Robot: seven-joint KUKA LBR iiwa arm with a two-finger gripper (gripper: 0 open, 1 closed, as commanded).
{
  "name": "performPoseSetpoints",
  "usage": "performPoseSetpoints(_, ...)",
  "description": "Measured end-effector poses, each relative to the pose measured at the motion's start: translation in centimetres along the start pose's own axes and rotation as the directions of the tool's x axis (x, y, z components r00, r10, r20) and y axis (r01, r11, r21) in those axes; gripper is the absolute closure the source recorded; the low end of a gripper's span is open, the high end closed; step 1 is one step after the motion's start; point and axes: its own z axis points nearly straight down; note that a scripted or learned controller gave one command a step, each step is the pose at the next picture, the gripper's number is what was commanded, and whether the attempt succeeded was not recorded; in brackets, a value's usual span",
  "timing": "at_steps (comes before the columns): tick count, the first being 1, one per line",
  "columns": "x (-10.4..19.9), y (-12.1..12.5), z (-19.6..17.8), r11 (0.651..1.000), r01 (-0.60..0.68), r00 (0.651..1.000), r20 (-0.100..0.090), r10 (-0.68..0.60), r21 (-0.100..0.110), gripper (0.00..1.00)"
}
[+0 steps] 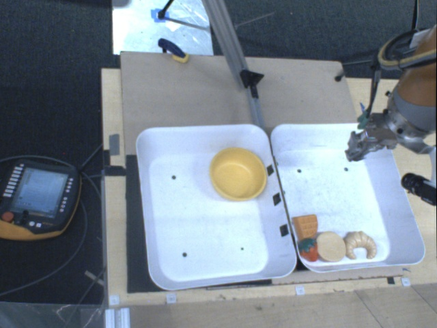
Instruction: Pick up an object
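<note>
A yellow bowl (237,173) sits upright in the left bin (171,251), near its far right corner. In the right bin (403,251), along the near edge, lie an orange block (305,225), a red and green piece (309,249), a tan round disc (331,247) and a croissant-shaped piece (360,244), close together. My gripper (356,149) hangs over the far right part of the right bin, well apart from those pieces. Nothing shows between its fingers.
A slanted metal pole (229,36) with a black clamp crosses the board behind the bins. A teach pendant (34,197) lies on the floor at the left. A yellow-and-blue clamp (173,49) lies at the board's far edge.
</note>
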Motion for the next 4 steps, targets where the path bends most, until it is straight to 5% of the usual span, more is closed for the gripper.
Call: performPoseSetpoints(4, 21.5, 3.0, 1.6, 1.0, 0.004, 1.0, -0.002, -0.004, 0.005, 1.0)
